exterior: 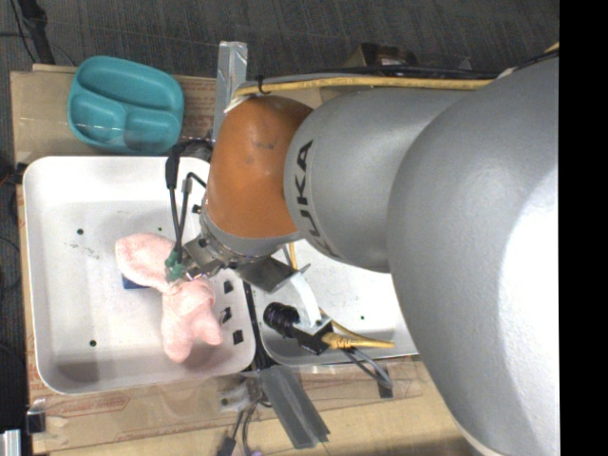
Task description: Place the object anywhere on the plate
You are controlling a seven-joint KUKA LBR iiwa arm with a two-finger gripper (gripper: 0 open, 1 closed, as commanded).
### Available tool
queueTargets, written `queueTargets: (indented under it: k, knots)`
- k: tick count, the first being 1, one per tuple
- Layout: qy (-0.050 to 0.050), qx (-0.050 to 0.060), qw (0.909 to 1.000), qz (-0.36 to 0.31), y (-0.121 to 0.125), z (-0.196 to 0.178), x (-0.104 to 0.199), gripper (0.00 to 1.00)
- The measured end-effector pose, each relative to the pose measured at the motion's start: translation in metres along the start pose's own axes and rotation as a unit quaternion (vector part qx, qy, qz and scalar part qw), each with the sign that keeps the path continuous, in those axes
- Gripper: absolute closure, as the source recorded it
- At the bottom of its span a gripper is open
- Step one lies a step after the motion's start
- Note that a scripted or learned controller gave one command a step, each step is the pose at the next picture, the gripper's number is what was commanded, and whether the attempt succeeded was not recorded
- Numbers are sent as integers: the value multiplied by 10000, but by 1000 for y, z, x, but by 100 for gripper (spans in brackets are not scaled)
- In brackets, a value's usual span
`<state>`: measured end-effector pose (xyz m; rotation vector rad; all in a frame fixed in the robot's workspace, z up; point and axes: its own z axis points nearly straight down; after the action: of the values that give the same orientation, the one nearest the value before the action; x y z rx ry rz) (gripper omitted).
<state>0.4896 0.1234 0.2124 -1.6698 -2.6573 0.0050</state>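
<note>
The arm (418,160) hides most of the right bin (361,312) and the end effector's fingertips; a blue thing (133,281) peeks from under the pink plush toy (176,297).

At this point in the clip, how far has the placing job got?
Nothing looks done yet. The pink soft toy lies in the left bin, over something blue. The arm's wrist, with its orange band, is low over the toy at its middle, so a pick attempt seems in hand, though a grasp cannot be confirmed. The teal divided plate sits outside the bin at its far corner with nothing on it. Lifting, carrying and placing remain.
</note>
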Motion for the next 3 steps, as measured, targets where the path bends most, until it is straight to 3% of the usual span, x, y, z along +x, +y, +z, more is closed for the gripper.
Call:
queueTargets:
  k: [1, 2, 3]
  knots:
    - [0, 8, 9880, 1544, -5, 89, 22, 100]
    - [-1, -19, 9986, 525, -23, 21, -18, 100]
    - [-3, -16, 9995, 302, 3, 21, -90, 100]
